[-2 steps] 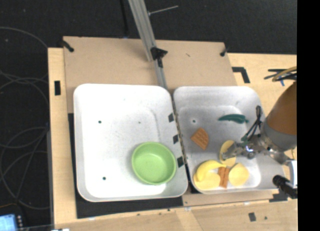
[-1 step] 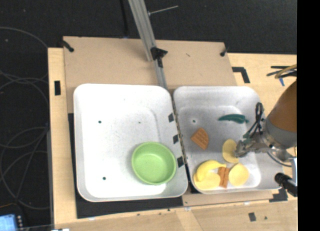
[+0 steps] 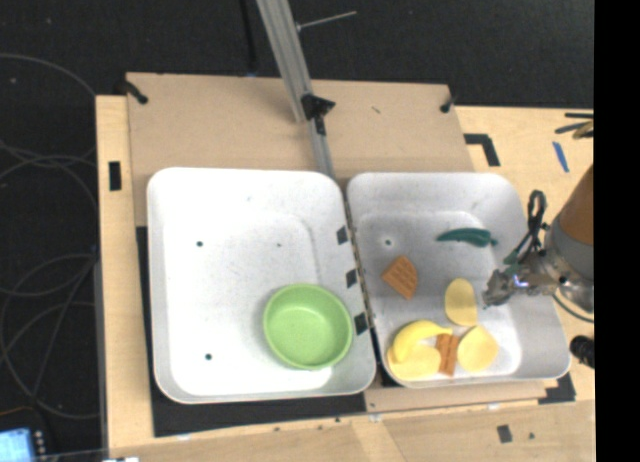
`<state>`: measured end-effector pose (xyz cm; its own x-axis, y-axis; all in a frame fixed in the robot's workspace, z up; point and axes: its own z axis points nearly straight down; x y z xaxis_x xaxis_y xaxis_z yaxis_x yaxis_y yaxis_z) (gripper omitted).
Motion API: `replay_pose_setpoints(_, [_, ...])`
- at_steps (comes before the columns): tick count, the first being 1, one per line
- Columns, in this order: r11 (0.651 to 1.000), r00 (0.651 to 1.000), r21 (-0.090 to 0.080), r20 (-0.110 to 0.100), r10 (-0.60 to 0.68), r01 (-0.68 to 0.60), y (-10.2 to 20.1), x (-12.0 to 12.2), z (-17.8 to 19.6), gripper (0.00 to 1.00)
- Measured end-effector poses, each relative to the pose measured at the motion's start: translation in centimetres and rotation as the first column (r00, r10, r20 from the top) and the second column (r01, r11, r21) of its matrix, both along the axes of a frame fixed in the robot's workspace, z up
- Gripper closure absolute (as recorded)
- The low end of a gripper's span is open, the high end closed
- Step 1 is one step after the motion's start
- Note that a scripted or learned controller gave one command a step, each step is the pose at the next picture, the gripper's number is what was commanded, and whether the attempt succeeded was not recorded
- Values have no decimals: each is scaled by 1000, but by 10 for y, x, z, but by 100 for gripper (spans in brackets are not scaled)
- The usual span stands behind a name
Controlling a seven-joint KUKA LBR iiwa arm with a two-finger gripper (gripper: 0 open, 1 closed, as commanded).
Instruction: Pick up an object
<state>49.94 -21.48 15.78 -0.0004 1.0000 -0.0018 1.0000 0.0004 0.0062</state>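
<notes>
Light falls evenly from above, bright on the two white bins and dim over the dark floor around the table (image 3: pixel 250 130). The right bin (image 3: pixel 440 200), under the gripper (image 3: pixel 497 288), shows a grey sheen across its floor; the left bin (image 3: pixel 200 210), well away from the gripper, is near white, its speckle faint. The green bowl (image 3: pixel 308 325) casts a thin soft shadow. The whole view is slightly soft and grainy, and the gripper itself is blurred, its outline hard to read.

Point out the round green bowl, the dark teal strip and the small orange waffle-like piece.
Round green bowl (image 3: pixel 308 325), camera view, inner floor.
Dark teal strip (image 3: pixel 466 237), camera view, its middle.
Small orange waffle-like piece (image 3: pixel 401 276), camera view, top face.
</notes>
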Motion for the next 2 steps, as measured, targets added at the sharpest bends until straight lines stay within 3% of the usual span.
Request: replay_pose_setpoints(2, [1000, 1000, -1, 1, 4, -4, 5, -3, 95, 100])
